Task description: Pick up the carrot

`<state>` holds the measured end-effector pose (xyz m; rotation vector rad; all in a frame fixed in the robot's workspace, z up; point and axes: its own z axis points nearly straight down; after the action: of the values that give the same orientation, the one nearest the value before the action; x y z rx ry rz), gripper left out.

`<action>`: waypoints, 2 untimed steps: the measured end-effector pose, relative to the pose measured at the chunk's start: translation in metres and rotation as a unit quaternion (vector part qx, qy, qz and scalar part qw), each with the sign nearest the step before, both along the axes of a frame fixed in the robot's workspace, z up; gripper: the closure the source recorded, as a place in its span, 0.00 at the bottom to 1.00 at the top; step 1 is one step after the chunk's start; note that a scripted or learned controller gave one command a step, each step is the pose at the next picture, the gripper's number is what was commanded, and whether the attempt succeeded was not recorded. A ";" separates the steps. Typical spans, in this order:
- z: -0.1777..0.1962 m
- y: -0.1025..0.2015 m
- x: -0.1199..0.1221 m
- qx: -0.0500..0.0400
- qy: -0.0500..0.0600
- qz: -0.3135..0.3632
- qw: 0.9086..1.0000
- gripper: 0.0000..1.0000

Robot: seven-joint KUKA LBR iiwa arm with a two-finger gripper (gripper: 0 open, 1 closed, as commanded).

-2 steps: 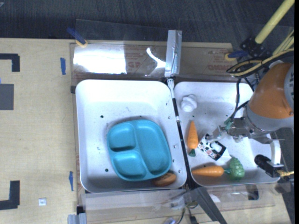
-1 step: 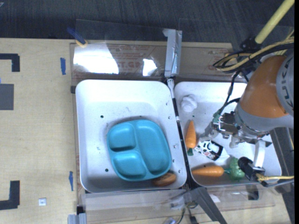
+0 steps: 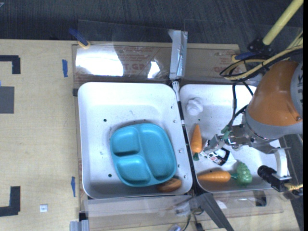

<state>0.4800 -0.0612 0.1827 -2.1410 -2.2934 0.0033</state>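
The carrot (image 3: 214,176) lies flat along the front wall of the right bin, its orange body pointing left and its green leafy top (image 3: 243,173) at the right. My gripper (image 3: 216,149) reaches in from the right and hangs low over the middle of the right bin, just behind the carrot and apart from it. A second, shorter orange carrot-shaped piece (image 3: 196,138) lies against the bin's left wall, just left of the gripper. Nothing shows in the gripper's grasp.
A white rounded object (image 3: 194,106) sits in the back left corner of the right bin (image 3: 216,93). The left bin (image 3: 96,109) holds a blue divided plate (image 3: 143,154) and a brown bread-like item (image 3: 171,184) at its front right corner. Cables hang at the right.
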 end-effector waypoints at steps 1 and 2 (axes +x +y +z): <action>-0.071 -0.037 -0.002 0.000 0.002 0.021 1.000 0.00; 0.001 0.008 0.001 0.000 -0.003 0.027 1.000 0.00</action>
<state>0.4811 -0.0531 0.1839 -2.0809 -2.3542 -0.0020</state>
